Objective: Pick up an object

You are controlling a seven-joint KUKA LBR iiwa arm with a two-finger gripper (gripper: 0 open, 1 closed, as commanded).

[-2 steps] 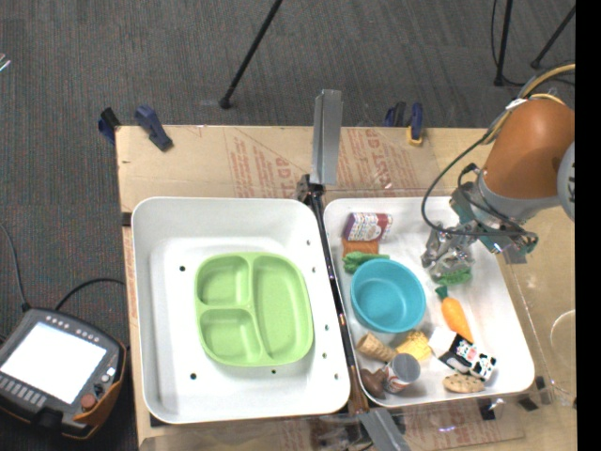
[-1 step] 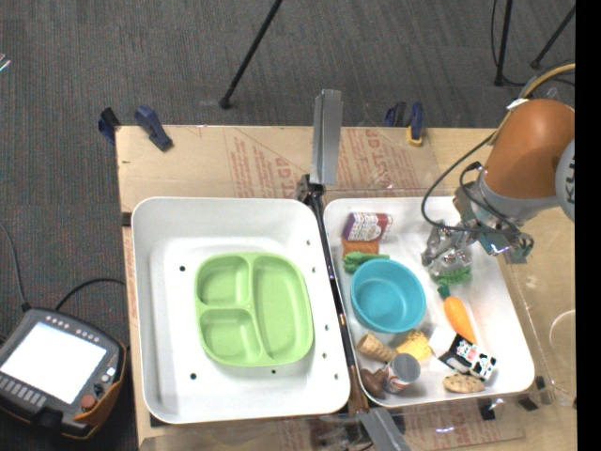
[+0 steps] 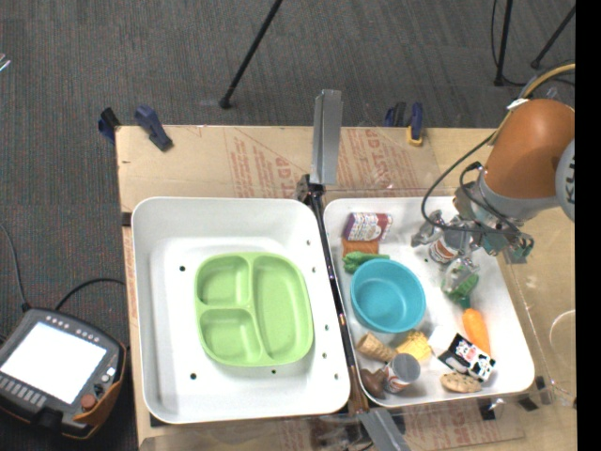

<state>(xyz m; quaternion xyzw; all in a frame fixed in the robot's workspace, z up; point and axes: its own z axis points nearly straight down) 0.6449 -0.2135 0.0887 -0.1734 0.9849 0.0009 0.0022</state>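
Observation:
My gripper point(image 3: 458, 252) hangs low over the right part of the right bin point(image 3: 519, 341), under the orange band of the arm point(image 3: 531, 153). Just below it lies a small green toy vegetable point(image 3: 461, 289), touching or nearly touching the gripper's tip; the view does not settle which. An orange carrot point(image 3: 476, 329) lies a little nearer the front. A blue bowl point(image 3: 387, 295) sits left of the gripper in the middle of that bin.
The right bin also holds a purple packet point(image 3: 364, 225), a green piece point(image 3: 362, 260), a black-and-white toy point(image 3: 468, 357), a cookie point(image 3: 458, 381), a small can point(image 3: 405, 369) and a cone point(image 3: 376, 348). The left bin point(image 3: 164, 242) holds a green divided plate point(image 3: 254, 308).

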